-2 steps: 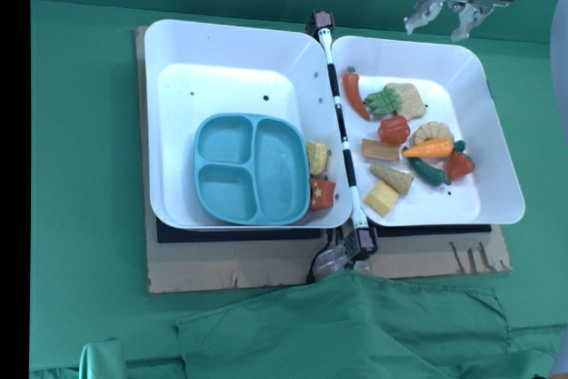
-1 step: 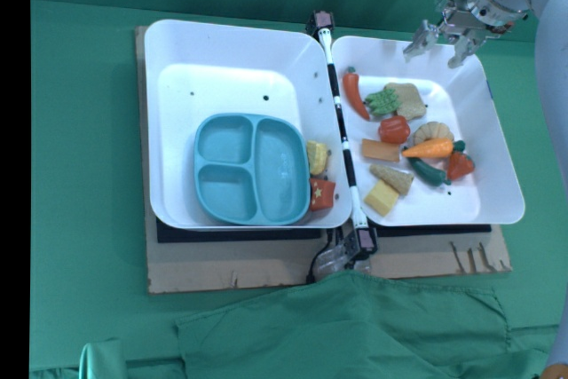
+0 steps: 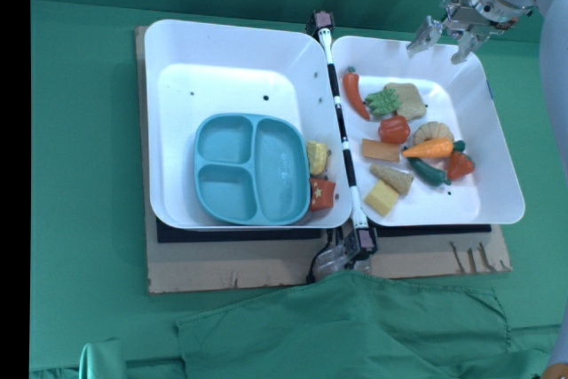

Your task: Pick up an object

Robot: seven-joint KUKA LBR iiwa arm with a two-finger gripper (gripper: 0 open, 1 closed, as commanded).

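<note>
My gripper [image 3: 441,43] hangs above the far rim of the right bin [image 3: 497,182], fingers spread open with nothing between them. Below it in that bin lie several toy foods: a red chilli [image 3: 355,93], a green leafy piece [image 3: 383,100] on a tan slice [image 3: 407,98], a red tomato [image 3: 394,129], an orange block [image 3: 381,150], a carrot [image 3: 429,149], a tan bun [image 3: 434,132], a dark green pepper [image 3: 429,172], a red strawberry [image 3: 460,165], a beige piece [image 3: 391,178] and a yellow cheese wedge [image 3: 382,199].
The left bin [image 3: 177,58] holds a teal divided plate [image 3: 251,168], with a yellow corn piece [image 3: 317,158] and a red box [image 3: 322,193] wedged at its right wall. A black-and-white bar [image 3: 342,120] runs between the bins. Green cloth [image 3: 355,324] lies in front.
</note>
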